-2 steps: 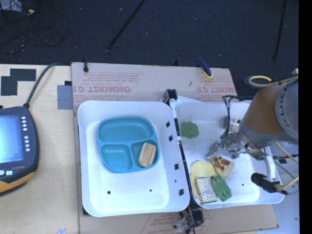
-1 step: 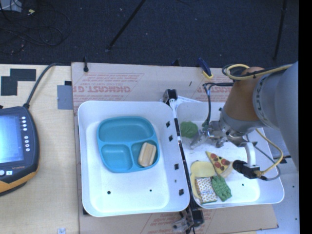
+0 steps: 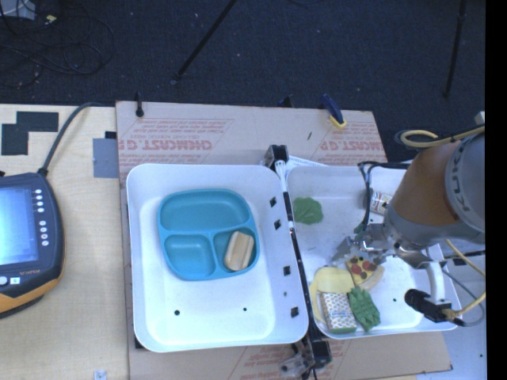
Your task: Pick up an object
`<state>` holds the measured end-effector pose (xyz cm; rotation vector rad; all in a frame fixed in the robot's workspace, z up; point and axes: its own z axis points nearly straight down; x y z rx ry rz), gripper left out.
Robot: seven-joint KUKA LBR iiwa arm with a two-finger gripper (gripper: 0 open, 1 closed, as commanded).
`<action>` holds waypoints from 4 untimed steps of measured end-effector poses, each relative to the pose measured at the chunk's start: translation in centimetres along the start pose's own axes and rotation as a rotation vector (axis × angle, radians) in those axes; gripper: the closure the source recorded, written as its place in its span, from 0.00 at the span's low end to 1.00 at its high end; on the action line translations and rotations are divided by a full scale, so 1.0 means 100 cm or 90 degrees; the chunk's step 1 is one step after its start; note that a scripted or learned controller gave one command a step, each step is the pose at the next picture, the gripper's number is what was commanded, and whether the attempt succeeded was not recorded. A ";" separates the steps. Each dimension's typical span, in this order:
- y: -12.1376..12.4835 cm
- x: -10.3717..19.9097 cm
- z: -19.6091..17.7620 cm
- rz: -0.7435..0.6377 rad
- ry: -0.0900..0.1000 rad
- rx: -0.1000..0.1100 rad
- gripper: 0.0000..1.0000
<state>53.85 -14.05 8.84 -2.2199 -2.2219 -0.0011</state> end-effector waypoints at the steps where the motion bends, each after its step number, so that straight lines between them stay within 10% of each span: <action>1: -0.024 -0.045 0.000 -0.002 0.001 0.000 0.00; 2: 0.016 0.017 0.000 0.002 -0.002 0.000 0.00; 4: -0.056 0.049 0.000 0.000 0.000 -0.001 0.00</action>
